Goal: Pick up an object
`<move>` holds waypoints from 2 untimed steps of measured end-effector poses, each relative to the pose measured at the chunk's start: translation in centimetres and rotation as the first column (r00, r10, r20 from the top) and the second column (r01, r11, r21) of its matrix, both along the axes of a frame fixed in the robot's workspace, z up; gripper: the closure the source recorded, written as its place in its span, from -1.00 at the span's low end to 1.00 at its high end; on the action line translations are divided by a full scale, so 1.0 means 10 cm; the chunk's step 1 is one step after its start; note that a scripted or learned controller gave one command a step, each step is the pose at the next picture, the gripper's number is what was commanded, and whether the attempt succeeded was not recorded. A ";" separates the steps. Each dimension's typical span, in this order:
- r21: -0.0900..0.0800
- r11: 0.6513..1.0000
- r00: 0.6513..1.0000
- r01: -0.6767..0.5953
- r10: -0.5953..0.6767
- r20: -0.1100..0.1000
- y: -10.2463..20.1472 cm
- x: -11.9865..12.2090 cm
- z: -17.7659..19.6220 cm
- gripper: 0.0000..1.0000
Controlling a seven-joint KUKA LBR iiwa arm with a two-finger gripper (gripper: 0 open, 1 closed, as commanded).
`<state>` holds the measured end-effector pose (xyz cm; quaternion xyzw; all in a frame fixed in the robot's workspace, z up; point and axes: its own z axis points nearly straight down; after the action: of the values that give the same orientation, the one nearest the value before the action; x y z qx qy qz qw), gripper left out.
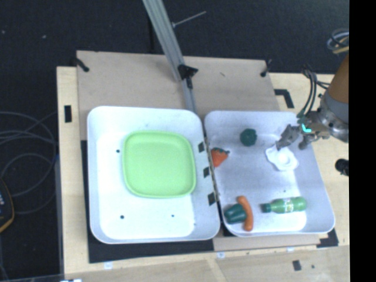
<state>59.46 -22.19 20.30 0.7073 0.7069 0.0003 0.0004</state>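
In the right bin lie a dark green ball, a small white object, a green bottle, an orange sausage-shaped piece beside a dark green cup, and an orange-red item at the bin's left wall. My gripper hangs at the bin's upper right, just above the white object, fingers spread apart with nothing between them. The arm comes in from the right edge.
The left bin holds a light green square plate. A grey metal pole slants from the top down to the gap between the bins. The bench board lies bare behind both bins.
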 end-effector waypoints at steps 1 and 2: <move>0.000 1.000 1.000 0.000 0.000 0.000 0.00 0.00 0.00 -1.00; 0.001 1.000 1.000 0.000 0.000 -0.006 -0.01 -0.01 -0.63 -1.00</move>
<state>59.40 -22.29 14.02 0.7074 0.7068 -0.0014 -0.0019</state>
